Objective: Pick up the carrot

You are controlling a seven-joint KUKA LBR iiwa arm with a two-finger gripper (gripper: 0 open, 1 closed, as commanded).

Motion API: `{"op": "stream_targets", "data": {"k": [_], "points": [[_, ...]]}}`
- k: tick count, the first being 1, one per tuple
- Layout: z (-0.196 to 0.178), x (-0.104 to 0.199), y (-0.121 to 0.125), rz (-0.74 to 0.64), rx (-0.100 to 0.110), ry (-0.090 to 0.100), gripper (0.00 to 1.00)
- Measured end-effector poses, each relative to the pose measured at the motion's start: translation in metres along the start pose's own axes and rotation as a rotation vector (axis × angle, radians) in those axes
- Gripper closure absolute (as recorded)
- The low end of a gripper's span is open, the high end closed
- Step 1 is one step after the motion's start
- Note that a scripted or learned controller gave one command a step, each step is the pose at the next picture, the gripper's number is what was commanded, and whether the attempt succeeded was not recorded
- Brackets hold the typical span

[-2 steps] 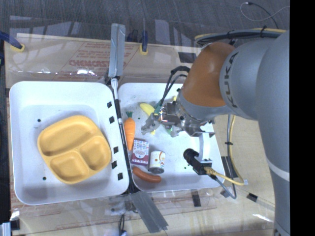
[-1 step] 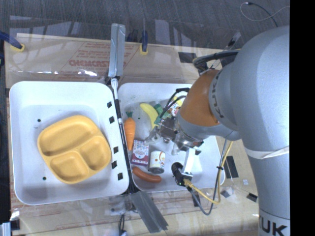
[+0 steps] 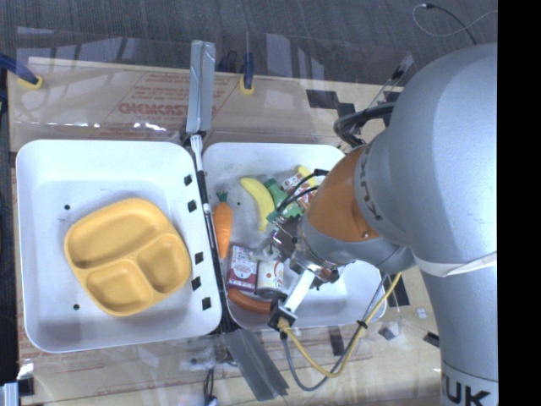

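Grey arm hiding tool, carrot partly visible

You can make out faint red lettering on the clear plastic sheet behind the left bin, mirrored and washed out, too pale to read letter by letter. Down in the lower right corner you see black letters "UK" on the grey arm base, cut off by the frame edge. The small red and white carton in the right bin carries print, but it's too small for you to read.
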State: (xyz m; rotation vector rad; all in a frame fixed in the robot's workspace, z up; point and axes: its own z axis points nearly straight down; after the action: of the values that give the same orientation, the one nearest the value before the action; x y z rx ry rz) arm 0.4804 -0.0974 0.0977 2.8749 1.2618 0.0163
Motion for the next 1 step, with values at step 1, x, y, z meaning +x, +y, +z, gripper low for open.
{"op": "stream_targets", "data": {"k": [1], "points": [[-0.0413, -0.0486, 0.0392, 0.267, 0.011, -0.012, 0.00]]}}
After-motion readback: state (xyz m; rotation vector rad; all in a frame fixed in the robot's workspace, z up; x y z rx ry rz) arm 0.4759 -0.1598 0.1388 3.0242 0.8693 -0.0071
